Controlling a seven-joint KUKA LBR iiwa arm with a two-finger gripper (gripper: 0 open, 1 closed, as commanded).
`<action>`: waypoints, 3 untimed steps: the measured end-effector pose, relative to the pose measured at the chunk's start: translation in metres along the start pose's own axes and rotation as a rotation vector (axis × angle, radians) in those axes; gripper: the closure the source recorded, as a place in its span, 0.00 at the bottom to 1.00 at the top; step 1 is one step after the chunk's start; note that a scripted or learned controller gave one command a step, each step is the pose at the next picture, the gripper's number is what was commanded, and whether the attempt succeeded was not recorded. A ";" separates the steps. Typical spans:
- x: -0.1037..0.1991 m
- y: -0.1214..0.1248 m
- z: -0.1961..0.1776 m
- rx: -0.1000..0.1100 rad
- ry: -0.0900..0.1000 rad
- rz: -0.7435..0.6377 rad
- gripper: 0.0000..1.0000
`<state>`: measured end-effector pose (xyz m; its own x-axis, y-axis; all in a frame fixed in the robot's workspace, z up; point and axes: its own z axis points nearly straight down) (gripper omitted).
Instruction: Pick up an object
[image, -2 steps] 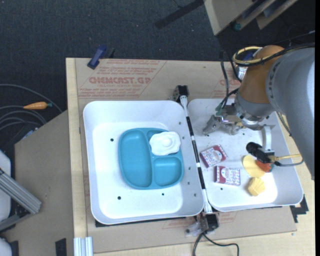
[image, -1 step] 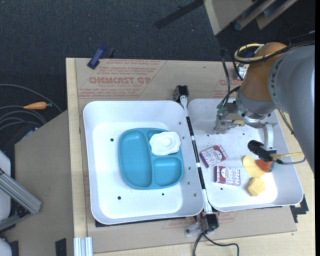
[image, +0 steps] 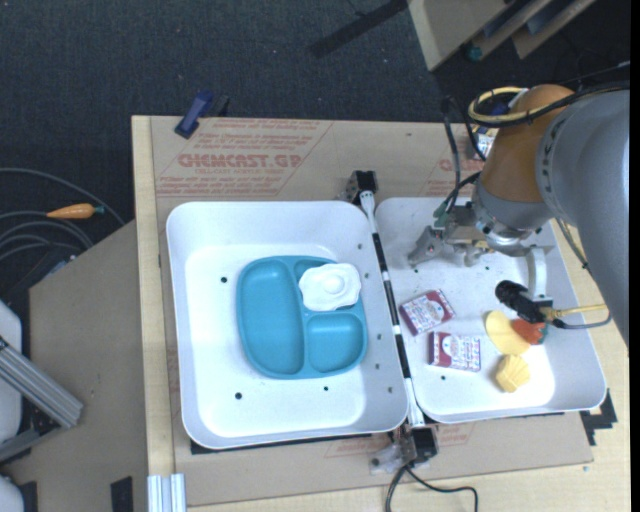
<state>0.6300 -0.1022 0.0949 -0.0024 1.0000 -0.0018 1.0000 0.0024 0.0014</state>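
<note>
On the counter (image: 260, 150), two white bins sit side by side, sharing one long edge. The left bin (image: 190, 330) carries a blue divided plate (image: 275, 320) at its centre, with a white cup-shaped piece (image: 328, 286) resting on the plate's far right compartment. The arm (image: 590, 170) reaches over the far right corner of the right bin (image: 570, 385).

Candidate objects lie in the right bin:
- upper packet (image: 425, 311), red and white, just beside the shared edge at mid-length;
- lower packet (image: 455, 350), near the first but apart from it, toward the near edge;
- curved yellow piece (image: 503, 332), right of the packets;
- yellow block (image: 513, 374), just beside the curved piece, close to the near edge.

The end effector (image: 447, 243) is positioned over the far left part of the right bin, apart from all four objects. Nothing is seen in its grasp. Its opening state cannot be determined, nor whether it touches the bin floor.

Recommended procedure: select the upper packet, as it lies nearest. Centre the end effector over it, clear of the shared edge. The packet lies flat and is probably thin, so descend fully to the bin floor before closing. Verify the grasp while lifting; a shallow descent is likely to close on nothing.
</note>
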 end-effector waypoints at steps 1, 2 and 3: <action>0.000 0.001 -0.010 -0.002 -0.001 -0.001 1.00; 0.000 0.000 -0.010 -0.002 -0.001 -0.001 0.00; 0.000 0.001 -0.020 -0.004 -0.002 -0.001 1.00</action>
<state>0.6310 -0.1017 0.1153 -0.0035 1.0000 -0.0034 1.0000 0.0035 0.0051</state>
